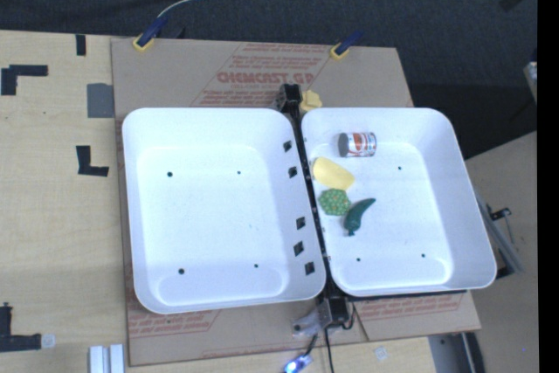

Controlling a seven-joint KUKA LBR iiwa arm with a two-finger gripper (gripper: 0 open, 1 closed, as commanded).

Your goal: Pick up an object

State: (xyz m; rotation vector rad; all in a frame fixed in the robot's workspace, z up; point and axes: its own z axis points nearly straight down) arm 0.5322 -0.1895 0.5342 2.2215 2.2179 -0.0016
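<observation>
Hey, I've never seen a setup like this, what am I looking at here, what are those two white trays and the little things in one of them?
This is a single picture from a camera fixed above a workbench, looking down at a slant. It is a station where a robot arm practises picking objects up.

On the bench lies a brown cardboard sheet, and on it two shallow white bins side by side, joined by small black clips along the middle.

The right bin holds four small items, all close to its left wall: a small can lying on its side, a yellow piece, a green bumpy round piece just below it, and a dark green piece beside that. They look like toy foods, though the view is too coarse to be sure.

The left bin sits beside it.

Nothing has been picked up; all items rest in the bin.
</observation>
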